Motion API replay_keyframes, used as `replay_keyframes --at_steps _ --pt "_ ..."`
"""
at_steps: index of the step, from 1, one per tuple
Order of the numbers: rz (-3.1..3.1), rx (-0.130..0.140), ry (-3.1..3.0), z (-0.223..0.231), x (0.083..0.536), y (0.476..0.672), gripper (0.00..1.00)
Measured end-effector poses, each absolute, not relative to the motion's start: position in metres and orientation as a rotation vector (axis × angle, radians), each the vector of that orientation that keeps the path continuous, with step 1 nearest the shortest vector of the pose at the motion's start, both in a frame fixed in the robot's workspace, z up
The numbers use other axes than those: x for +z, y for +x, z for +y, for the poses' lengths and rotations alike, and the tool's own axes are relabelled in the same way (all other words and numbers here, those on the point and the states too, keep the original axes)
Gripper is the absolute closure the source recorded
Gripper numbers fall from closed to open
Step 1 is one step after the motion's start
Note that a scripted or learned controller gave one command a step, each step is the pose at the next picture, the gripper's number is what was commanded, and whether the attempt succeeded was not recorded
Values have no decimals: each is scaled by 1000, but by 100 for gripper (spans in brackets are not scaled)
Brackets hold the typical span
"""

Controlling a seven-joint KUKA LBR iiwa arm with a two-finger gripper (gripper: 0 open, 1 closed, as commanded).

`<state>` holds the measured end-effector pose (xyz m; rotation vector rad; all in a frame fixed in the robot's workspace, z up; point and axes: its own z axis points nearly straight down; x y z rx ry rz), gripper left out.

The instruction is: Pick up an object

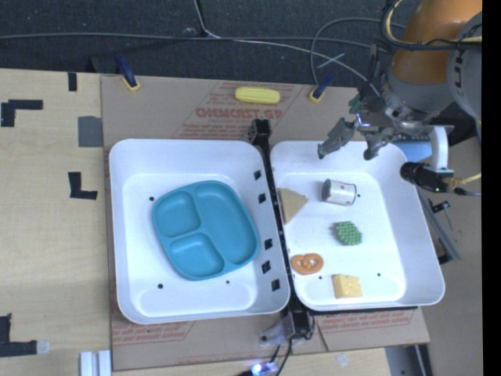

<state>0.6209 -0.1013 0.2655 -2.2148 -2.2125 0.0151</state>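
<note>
- Nearest the camera, the yellow sponge-like block (347,286) lies in the right bin (407,288) near its front edge; it is squarish with a rough, porous look.
- Just beside it to the left lies a brown pretzel (306,264), looped and glossy, close to the wall between the bins.
- Further back sits a green knobbly piece (347,233), bumpy in texture, near the middle of the right bin.
- A small metal-coloured cylinder (339,191) lies on its side behind the green piece, with a dark end facing left.
- A tan wedge (291,204), flat and triangular, lies at the left edge of the right bin, touching or almost touching the dividing wall.
- The pincer (345,145) hangs above the back rim of the right bin, its two dark fingers spread apart and nothing between them; it is well apart from the objects below.
- The arm (434,30) above it is grey with an orange band, with cables looping around it.
- The left bin (129,210) holds a blue plastic tray (205,229) with three compartments, smooth and rounded at the corners.
- Both bins are white, shallow and glossy, resting on a sheet of cardboard (156,108) that bears red printed writing too blurred to read.
- A yellow banana-like object (257,95) lies on the cardboard behind the bins.
- The table (39,210) is pale wood with black tape marks; beyond it is dark carpet (117,6).
</note>
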Motion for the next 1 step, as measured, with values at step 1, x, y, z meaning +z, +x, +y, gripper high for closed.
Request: replay_keyframes --at_steps 1 --pt "-2222 2 -2219 -101 273 623 0"
